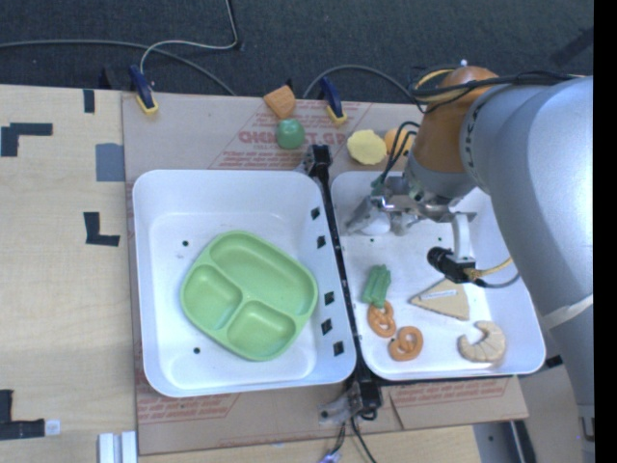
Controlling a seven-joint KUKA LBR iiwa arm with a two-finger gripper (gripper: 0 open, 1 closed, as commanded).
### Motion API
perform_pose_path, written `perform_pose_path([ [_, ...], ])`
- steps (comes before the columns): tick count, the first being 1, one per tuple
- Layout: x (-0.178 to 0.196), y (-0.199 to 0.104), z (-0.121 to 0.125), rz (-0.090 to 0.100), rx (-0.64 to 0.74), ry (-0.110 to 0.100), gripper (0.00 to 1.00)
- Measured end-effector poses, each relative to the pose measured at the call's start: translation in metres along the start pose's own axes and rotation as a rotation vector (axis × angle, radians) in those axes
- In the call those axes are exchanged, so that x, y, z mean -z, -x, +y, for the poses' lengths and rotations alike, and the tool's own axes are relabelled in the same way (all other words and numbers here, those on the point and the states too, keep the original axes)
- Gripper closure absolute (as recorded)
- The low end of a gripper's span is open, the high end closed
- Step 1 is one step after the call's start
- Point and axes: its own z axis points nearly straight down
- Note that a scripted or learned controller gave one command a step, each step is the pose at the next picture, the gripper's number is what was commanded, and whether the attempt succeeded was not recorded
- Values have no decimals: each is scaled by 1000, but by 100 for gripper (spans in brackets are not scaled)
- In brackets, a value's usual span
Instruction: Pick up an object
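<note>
Below hand [379, 216], green piece [376, 285] near-upright.

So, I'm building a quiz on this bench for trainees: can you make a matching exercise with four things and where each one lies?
Things:
1. green divided plastic plate
2. green toy pod
3. pale cheese-like wedge
4. orange block

Places:
A. on the cardboard beyond the bins
B. right bin, near the divider between bins
C. left bin
D. right bin, just left of the croissant-shaped toy, nearer the arm

Pairs: 1-C, 2-B, 3-D, 4-A
</note>
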Motion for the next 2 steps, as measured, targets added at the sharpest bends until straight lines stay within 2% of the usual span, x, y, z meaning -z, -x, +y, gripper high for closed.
perform_pose_path([
  [1, -1, -2, 22, 0, -1, -1, 0],
  [2, -1, 1, 22, -1, -1, -2, 0],
])
